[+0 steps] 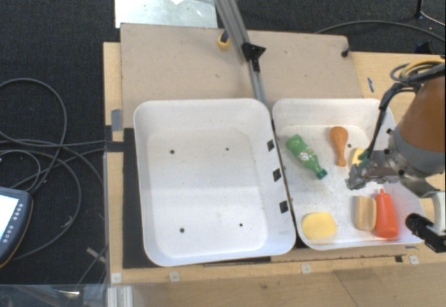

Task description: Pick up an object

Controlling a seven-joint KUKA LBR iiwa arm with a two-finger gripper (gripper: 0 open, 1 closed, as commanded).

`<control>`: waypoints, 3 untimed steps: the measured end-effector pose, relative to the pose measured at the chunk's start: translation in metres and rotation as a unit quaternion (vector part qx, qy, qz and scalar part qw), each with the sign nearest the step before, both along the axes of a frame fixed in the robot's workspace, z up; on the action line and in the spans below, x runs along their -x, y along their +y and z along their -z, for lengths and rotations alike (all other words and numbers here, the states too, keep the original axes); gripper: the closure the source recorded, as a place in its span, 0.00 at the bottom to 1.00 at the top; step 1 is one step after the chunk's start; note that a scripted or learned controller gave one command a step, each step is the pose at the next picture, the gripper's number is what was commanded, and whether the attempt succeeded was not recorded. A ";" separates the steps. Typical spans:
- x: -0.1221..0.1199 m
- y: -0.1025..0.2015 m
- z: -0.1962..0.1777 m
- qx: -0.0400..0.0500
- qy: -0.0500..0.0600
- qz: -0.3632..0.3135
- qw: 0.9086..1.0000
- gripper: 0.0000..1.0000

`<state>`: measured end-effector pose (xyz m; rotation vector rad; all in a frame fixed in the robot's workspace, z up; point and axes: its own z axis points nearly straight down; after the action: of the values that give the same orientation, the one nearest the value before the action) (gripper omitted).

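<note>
The right bin [293, 114] holds a green bottle [305, 156], an orange drumstick [339, 143], a yellow round piece [319, 226], a tan bread roll [363, 213] and a red ketchup bottle [385, 214]. My gripper [360, 177] hangs low in this bin, just above the bread roll and right of the green bottle. A small yellow thing [357, 156] peeks out beside the gripper, partly hidden by it.
The left bin [202, 180] sits next to the right one. A grey pole [230, 10] slants across the bench from the top. Cables lie on the dark floor at the left, and a pendant [10, 218] rests at the left edge.
</note>
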<state>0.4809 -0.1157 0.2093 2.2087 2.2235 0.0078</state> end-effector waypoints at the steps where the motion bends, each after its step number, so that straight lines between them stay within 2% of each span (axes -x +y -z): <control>1: -0.002 0.000 -0.014 0.000 0.002 0.000 1.000 1.00; 3: -0.072 0.092 -0.034 -0.001 0.002 -0.002 1.000 1.00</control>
<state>0.5531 -0.0239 0.2433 2.2072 2.2313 0.0072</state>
